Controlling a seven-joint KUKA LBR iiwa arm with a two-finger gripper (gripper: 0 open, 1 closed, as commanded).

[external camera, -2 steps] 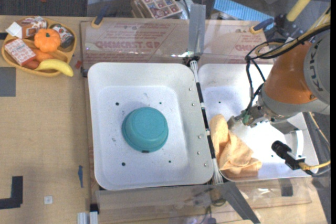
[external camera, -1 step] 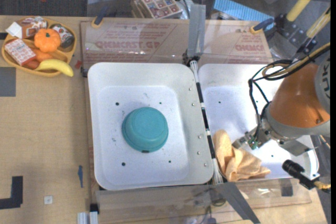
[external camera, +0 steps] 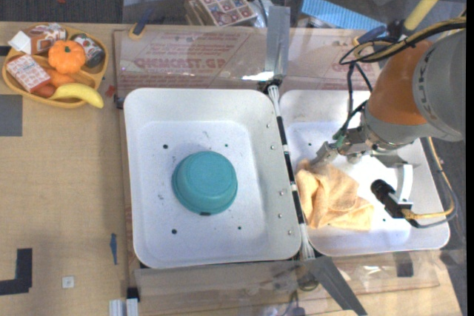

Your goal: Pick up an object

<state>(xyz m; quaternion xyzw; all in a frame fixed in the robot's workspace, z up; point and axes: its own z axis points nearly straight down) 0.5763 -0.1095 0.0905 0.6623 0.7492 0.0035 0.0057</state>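
Judging the crumpled yellow cloth (external camera: 335,197) the likeliest pick. Lies right of the teal bowl (external camera: 205,181), across the seam between the bins, in the right bin (external camera: 437,233), bunched against the wall nearest the bowl.

Looks soft, light and limp: likely to sag and trail once lifted, unlikely to slip or to break. Probably best pinched on a raised fold near the top of the heap, not at a thin edge lying flat on the bin floor.

Poised right of the bowl, at the cloth's far corner: the gripper (external camera: 324,155). Close to the fabric or touching it; cannot tell which. Cannot tell either whether spread or pressed together. Seen pinching nothing.

As for the bowl itself: sits upturned in the left bin (external camera: 141,122), appears rigid, smooth and domed, so probably the harder catch.

Behind the bowl, on a clear sheet (external camera: 192,59): reddish print, perhaps "CHEMCAST", too blurred to be sure. Left of and behind the bowl, a yellow dish (external camera: 11,78) with a toy pumpkin (external camera: 67,55), a banana (external camera: 78,92) and small printed cartons, lettering too small to read.
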